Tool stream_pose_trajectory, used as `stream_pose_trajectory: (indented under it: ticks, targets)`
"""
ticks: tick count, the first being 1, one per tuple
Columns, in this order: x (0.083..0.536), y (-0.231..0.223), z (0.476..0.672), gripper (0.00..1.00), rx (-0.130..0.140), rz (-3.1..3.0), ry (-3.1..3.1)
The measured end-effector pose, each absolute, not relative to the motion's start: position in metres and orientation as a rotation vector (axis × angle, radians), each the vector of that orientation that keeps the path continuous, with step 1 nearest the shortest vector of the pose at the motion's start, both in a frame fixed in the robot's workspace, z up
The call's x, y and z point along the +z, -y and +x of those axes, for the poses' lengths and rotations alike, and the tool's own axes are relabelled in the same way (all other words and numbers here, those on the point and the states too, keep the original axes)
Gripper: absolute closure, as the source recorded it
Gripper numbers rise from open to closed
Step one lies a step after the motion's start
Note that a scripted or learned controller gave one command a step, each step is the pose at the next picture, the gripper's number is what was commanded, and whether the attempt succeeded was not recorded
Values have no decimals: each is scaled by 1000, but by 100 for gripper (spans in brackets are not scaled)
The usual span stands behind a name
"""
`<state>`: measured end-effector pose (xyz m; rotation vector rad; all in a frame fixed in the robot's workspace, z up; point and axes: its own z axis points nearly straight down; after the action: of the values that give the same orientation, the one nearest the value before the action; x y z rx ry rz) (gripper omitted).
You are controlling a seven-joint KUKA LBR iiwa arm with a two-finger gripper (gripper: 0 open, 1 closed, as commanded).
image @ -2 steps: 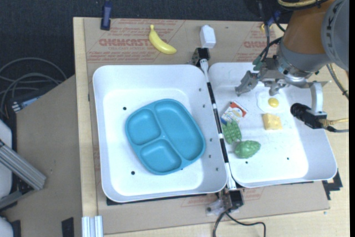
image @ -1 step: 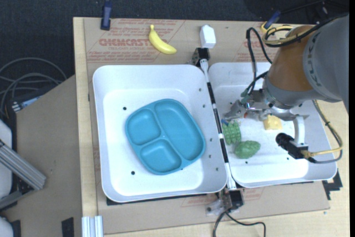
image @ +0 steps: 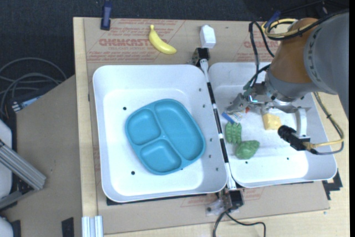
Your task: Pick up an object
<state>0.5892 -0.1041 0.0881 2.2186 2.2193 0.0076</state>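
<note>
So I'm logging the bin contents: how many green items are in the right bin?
2. One green item lies by the bin's left wall; the other green item sits just below and right of it. The arm covers part of the right bin, so more may be hidden.

**Arm low over right bin, small objects beneath**

Grey arm with orange band (image: pixel 288 61) reaches into the right bin (image: pixel 310 172). Gripper (image: pixel 244 104) sits low near that bin's left side; finger state unreadable. Just beside it: small blue piece (image: pixel 228 118), green blocky item (image: pixel 233 132), green lumpy item (image: pixel 247 148). Yellow chunk (image: pixel 271 121) lies under the wrist. Left bin (image: pixel 111 86) holds a blue three-compartment plate (image: pixel 163 135). Outside the bins, on the cardboard (image: pixel 127 41): a banana (image: pixel 161 42), a white block (image: pixel 208 35).
</note>
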Motion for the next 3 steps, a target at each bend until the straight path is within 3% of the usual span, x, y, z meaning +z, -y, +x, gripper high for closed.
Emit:
stream_pose_trajectory:
  ticks: [1,2,3]
  targets:
    - [88,103,601,0,5,2218,-2219]
    - [89,136,588,0,10,2218,-2218]
    - [99,135,589,100,13,2215,-2216]
